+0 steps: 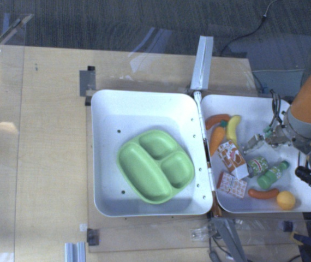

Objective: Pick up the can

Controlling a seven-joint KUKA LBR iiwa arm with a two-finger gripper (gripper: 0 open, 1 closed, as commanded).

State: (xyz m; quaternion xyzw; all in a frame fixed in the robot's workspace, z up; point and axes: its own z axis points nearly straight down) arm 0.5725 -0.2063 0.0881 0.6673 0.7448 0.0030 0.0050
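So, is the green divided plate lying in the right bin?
No, the green divided plate lies in the left bin.

Bright, even overhead light with soft shadows inside the white bins (144, 100), slight overall blur, mild glare.

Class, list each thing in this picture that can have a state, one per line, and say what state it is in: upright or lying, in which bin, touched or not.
Green tray: flat in the left bin.
Banana: lying in the right bin.
Carrot: lying beside the banana.
Carton: lying on its side.
Can: lying, not gripped.
Green bottle: lying down.
Orange: resting in the corner.
Claw: over the right bin.
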